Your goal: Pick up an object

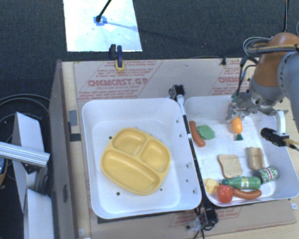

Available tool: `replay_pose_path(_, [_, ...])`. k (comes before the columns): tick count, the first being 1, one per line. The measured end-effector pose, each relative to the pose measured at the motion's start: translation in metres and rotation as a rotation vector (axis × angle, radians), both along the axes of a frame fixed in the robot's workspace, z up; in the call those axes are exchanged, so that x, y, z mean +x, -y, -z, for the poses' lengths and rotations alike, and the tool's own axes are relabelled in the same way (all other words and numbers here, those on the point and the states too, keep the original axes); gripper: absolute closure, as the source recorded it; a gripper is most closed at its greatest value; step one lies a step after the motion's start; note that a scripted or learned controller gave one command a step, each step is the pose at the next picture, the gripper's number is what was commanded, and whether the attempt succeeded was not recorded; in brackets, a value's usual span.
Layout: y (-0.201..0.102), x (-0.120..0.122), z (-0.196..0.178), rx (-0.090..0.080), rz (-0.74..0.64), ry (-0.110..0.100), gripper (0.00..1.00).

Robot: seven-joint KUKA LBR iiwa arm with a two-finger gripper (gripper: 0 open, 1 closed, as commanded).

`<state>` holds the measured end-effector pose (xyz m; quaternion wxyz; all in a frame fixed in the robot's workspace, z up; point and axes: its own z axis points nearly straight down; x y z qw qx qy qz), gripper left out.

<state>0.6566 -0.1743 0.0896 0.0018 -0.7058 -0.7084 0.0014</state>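
Two white bins (90,145) sit on a cardboard-topped bench (137,77) over dark carpet (23,43) — gripper (236,117) grips a carrot (237,125) near the right bin's far edge.

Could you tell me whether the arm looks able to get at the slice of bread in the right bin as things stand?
Probably yes. The slice of bread lies flat with bare bin floor around most of it; the green bottle lies close below it. The gripper is over the same right bin, by the orange carrot.
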Motion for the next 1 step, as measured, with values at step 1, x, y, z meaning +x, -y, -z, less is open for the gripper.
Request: replay_pose_path(1, [-0.0822, 0.0135, -0.0563, 0.000, -0.002, 0.010, 1.00])
